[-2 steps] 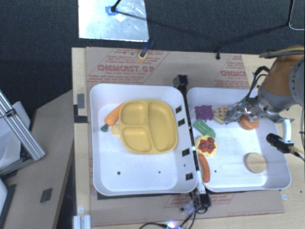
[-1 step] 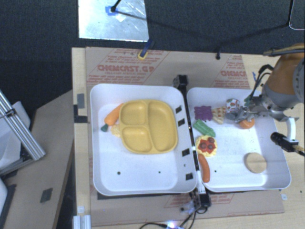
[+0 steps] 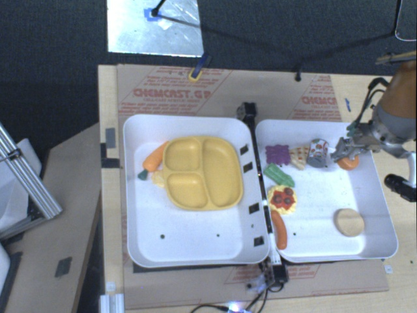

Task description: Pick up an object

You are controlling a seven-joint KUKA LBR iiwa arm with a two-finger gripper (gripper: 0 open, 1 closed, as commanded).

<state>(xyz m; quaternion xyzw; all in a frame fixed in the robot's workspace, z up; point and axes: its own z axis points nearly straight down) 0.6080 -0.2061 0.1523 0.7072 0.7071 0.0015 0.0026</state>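
My gripper (image 3: 344, 152) hangs low over the far right part of the right bin (image 3: 378, 194), on the grey arm with its orange band (image 3: 399, 93). A small orange object (image 3: 350, 163) lies right under and just in front of it, partly covered. A grey, red and white item (image 3: 317, 153) sits just to its left. Further left along the back are a beige wedge (image 3: 299, 156) and a purple piece (image 3: 277, 154). Nearer the front lie a green piece (image 3: 279, 175), a pizza slice (image 3: 283, 199), a sausage (image 3: 279, 229) and a round bun (image 3: 350, 222).
The left bin (image 3: 140, 240) holds a yellow divided plate (image 3: 199, 173), with a carrot (image 3: 155, 156) and a small pale yellow piece (image 3: 158, 178) at its left. A black divider (image 3: 260, 188) runs between the bins. A black part (image 3: 401, 186) juts in at the right.
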